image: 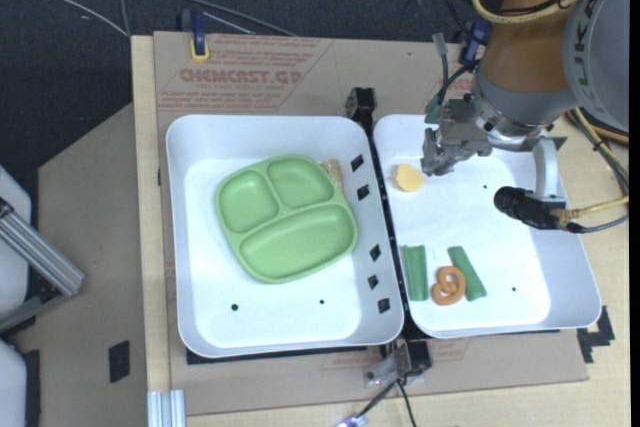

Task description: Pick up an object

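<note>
So the bench was a big brown board with red lettering printed along its far edge, and everything else sat on top of it. The arm came in from the right, grey with that fat orange band, hanging over the far part of the right bin. The left bin sat just beside the right bin, their walls touching along the middle divider. In the left bin there was a green sectioned plate, lying flat, well apart from the right bin's stuff.

The gripper pointed down over the right bin's far left corner, just beside a small yellow piece lying on the bin floor. Honestly couldn't tell if the fingers were spread or pressed together, too dark and bunched up there.

Toward the right bin's near left side lay two green sticks, with a little orange pretzel between them, touching the right-hand one.
</note>
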`<action>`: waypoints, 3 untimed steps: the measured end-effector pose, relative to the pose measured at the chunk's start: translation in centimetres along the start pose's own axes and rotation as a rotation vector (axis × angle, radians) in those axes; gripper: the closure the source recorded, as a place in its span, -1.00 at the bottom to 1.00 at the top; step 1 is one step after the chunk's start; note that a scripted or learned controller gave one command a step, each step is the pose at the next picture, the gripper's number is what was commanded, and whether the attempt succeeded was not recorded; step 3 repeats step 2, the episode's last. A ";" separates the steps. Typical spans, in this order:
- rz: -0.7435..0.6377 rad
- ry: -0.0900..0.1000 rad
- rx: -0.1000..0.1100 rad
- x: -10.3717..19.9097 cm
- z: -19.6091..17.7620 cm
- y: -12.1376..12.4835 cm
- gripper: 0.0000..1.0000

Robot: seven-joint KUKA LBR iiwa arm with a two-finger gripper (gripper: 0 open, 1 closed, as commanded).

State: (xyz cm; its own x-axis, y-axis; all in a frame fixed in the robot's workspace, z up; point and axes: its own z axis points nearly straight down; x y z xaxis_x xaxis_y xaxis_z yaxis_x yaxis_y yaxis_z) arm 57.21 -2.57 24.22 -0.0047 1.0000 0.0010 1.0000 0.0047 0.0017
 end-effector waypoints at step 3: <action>0.002 0.000 0.000 9.7 0.7 2.9 1.00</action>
